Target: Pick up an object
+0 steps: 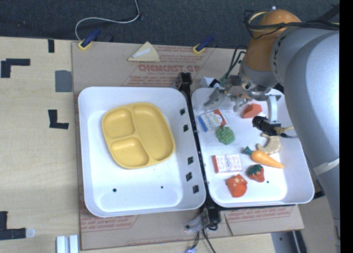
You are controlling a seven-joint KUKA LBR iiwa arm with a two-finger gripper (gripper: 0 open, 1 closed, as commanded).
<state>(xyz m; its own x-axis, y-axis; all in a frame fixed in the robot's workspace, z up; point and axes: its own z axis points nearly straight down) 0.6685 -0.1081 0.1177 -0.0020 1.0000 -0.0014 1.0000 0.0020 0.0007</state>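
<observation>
My gripper (227,101) hangs over the far end of the right bin (300,183), its grey fingers (213,98) spread open with nothing between them. Just below it lie a blue, white and red carton (210,120) and a green broccoli (224,135). A red-orange piece (251,109) lies to the gripper's right. Nearer the front are a carrot (266,159), a beige piece (271,144), a red and white box (227,163), a small red fruit (256,172) and a red block (236,186).
The left bin (94,191) holds a yellow divided plate (138,134). A dark divider with clips (191,136) runs between the bins. The large grey arm (309,81) covers the right side of the bench.
</observation>
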